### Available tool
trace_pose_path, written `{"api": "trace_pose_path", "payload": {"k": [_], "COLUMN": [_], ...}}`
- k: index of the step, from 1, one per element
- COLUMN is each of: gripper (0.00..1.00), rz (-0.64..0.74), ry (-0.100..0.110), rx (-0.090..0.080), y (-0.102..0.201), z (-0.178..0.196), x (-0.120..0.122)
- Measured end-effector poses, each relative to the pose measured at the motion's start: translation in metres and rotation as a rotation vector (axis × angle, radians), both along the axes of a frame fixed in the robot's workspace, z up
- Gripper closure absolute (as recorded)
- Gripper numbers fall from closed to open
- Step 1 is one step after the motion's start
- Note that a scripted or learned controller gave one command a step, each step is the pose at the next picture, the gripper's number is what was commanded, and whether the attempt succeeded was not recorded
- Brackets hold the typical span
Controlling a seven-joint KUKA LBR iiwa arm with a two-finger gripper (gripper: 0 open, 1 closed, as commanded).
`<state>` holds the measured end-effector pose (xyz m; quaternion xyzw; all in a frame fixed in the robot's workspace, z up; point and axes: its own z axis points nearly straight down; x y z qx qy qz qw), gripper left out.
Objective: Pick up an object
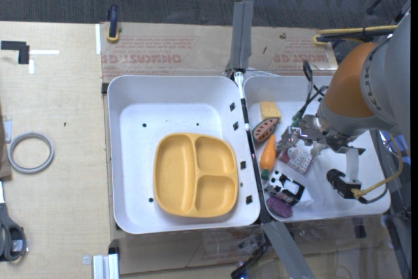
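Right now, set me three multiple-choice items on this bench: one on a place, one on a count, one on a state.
1. Where does the yellow tray lie?
A. In the left bin
B. In the right bin
C. On the bare bench

2. How many compartments has the tray?
A. Two
B. Three
C. Five

3. How does the gripper stand to the carrot?
A. It has lifted the carrot above the bins
B. It is down in the right bin, with the carrot lying beside it near the divider
C. It presses the carrot onto the tray

Key: 1 A, the tray rests on the left bin's floor. 2 B, two small wells and one long one show. 3 B, the carrot lies on the bin floor, apart from the tray.
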<state>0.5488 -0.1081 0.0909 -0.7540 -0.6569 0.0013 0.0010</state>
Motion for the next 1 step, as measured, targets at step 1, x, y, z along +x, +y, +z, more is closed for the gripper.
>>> {"api": "trace_pose_path", "payload": {"k": [1], "gripper": [1.00], "rz": [0.002], "ry": [0.002], "rx": [-0.001], "y": [-0.0005], "z": [0.0085], "x": [0.0001]}}
